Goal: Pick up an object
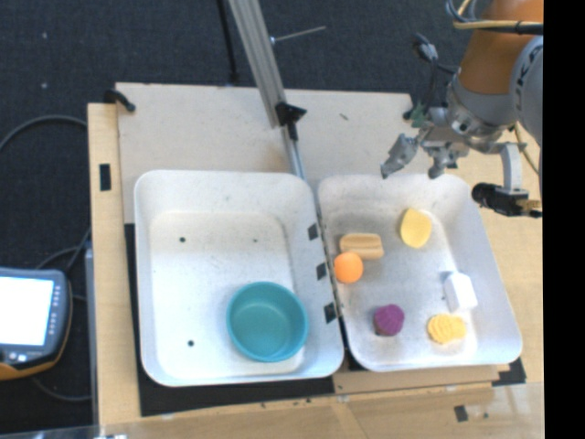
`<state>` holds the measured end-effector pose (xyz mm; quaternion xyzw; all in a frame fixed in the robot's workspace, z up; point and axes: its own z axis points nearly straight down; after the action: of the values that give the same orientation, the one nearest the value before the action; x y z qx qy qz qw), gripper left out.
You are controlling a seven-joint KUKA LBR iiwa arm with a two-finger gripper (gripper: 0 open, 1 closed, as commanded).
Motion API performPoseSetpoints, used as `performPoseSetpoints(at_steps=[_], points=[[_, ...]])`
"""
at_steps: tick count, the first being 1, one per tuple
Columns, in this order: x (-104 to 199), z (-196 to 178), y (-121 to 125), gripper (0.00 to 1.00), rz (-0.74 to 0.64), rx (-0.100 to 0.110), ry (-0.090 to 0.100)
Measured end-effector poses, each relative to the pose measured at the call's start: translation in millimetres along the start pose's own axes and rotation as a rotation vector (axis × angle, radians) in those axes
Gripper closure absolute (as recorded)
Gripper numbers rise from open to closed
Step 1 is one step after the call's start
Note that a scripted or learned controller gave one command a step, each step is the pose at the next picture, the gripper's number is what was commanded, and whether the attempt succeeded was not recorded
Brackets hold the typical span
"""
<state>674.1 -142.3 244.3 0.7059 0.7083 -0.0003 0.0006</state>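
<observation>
I am seeing the two-finger gripper (pixel 417 161) hanging with its fingers spread and nothing between them, above the far rim of the right-hand shallow white bin (pixel 498 286) — so I am judging this the approach step. Nearest, toward the bin's far edge, a rounded yellow lump (pixel 416 228) is lying; a tan block (pixel 361 244) and an orange ball (pixel 348 268) are sitting by the left wall. Next I am needing a descent over one piece.

robot lab, bench (pixel 210 126), white bins (pixel 155 199)
</observation>
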Motion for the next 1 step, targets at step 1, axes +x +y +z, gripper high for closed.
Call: performPoseSetpoints(at_steps=[1], points=[[-0.4,-0.1,-0.1,0.0,0.0,0.0,-0.001]])
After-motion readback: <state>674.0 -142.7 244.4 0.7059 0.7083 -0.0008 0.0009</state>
